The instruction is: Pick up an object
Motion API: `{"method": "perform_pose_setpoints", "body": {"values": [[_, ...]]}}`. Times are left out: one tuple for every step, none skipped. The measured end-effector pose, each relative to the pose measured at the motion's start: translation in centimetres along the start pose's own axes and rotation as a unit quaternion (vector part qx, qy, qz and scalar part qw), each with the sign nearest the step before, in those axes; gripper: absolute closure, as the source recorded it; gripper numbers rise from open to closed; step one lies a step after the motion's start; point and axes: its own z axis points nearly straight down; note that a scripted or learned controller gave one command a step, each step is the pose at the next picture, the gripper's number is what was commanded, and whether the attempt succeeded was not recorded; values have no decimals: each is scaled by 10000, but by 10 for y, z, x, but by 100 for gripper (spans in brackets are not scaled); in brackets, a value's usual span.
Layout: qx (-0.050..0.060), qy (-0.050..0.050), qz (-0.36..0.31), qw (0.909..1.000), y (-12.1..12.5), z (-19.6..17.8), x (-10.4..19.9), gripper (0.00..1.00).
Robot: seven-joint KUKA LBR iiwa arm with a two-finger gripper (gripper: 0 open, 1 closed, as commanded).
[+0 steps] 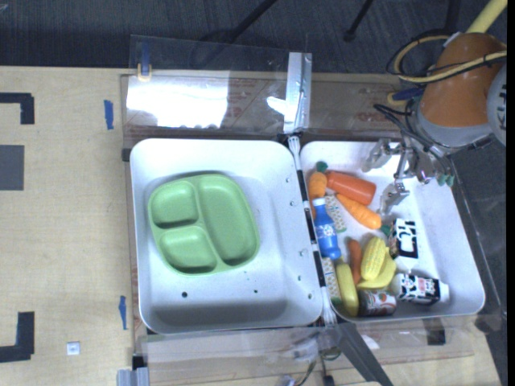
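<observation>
My gripper [398,171] hangs over the back part of the right bin [463,240], its metal fingers spread apart with nothing between them. Just left of it and below lie an orange-red carrot [351,186] and a second carrot [360,212]. Further left are a small orange fruit with a green top [319,183] and a blue bottle [326,230]. Toward the front lie a yellow corn cob [374,257], a banana [348,286], a small can [378,301] and two black-and-white cartons [420,288], [406,238].
The left bin [161,296] holds a green divided plate [203,222]. A metal divider [310,215] separates the two bins. A clear panel [209,87] stands behind the left bin. The arm's orange band [463,79] looms at the upper right.
</observation>
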Motion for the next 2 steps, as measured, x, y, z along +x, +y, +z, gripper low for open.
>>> {"method": "perform_pose_setpoints", "body": {"values": [[-12, 6, -1859, 9826, 48, -21, 23, 0], [-8, -11, -4062, 9138, 31, -98, 9, 0]]}}
